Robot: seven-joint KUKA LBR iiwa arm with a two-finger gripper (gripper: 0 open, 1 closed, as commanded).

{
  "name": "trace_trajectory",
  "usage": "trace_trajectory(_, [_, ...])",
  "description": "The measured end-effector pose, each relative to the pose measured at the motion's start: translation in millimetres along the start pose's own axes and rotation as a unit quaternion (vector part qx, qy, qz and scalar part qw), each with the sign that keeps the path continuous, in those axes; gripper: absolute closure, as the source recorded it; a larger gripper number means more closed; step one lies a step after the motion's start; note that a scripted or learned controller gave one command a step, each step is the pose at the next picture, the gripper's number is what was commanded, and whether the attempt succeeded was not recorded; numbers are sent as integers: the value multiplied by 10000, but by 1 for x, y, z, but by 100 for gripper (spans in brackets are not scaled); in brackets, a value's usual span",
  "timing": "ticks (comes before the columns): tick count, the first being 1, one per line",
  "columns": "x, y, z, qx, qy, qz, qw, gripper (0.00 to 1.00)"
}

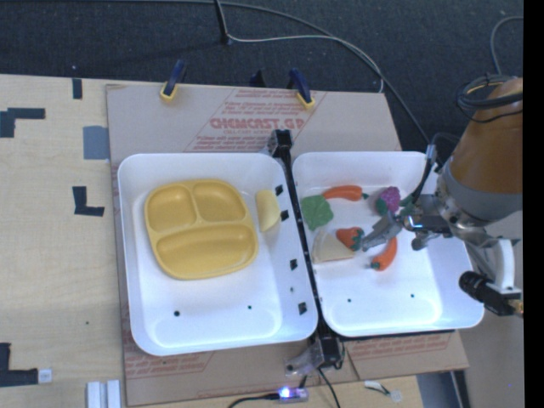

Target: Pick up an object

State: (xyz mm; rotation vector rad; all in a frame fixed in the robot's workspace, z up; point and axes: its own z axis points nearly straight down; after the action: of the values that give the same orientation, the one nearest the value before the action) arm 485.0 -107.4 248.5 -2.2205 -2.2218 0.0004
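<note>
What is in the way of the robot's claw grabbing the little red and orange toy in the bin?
Nothing visible blocks it. The gripper is down in the right bin, right beside the small red and orange piece. The orange carrot-like piece lies close on its other side, and the green piece sits off to the side, apart.

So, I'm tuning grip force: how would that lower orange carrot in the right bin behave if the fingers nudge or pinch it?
The carrot looks small and tapered, so it is probably light and may roll or pivot when nudged. Its surface looks like smooth plastic, so it could slip from a pinch. It lies beside the gripper on the bin floor, with room to skid.
</note>
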Motion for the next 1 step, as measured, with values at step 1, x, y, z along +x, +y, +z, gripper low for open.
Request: trace_trajectory(1, [-58,15,73,34,1,23,10000,0])
